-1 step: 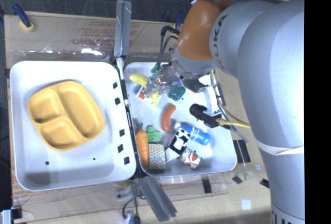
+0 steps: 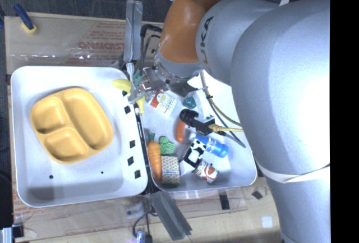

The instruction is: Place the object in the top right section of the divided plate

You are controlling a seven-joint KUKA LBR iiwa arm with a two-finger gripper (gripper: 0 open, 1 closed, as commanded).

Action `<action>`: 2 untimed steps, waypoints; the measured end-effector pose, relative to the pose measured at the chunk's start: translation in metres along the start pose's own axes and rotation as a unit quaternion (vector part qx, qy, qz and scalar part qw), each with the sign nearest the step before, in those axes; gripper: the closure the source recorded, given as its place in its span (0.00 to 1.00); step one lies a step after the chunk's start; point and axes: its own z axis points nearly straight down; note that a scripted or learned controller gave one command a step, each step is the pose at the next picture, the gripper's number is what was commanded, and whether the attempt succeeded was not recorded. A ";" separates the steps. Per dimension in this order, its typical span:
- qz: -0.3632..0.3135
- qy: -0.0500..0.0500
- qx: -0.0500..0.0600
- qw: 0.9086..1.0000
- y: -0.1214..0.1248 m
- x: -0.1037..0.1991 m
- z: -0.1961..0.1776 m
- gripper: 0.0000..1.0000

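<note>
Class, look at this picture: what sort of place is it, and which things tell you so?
Probably a robotics lab set up for pick-and-place trials. A grey arm reaches over two white bins: one holds a yellow divided plate, the other a jumble of toy food, such as a carrot.

Two shallow white bins sit on the bench: the left bin carries one yellow divided plate with three sections, and the right bin carries a jumble of small items. In that jumble I count one toy carrot, one green piece, one yellow banana-like piece, one blue bottle, one small teal piece and one white card with red and green print. There is one grey arm with one orange band.
</note>
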 end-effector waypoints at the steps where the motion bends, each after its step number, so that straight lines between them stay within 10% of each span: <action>1: -0.084 0.000 0.000 0.996 -0.032 0.012 -0.064 1.00; 2: -0.181 0.000 0.002 0.983 0.004 0.070 0.001 1.00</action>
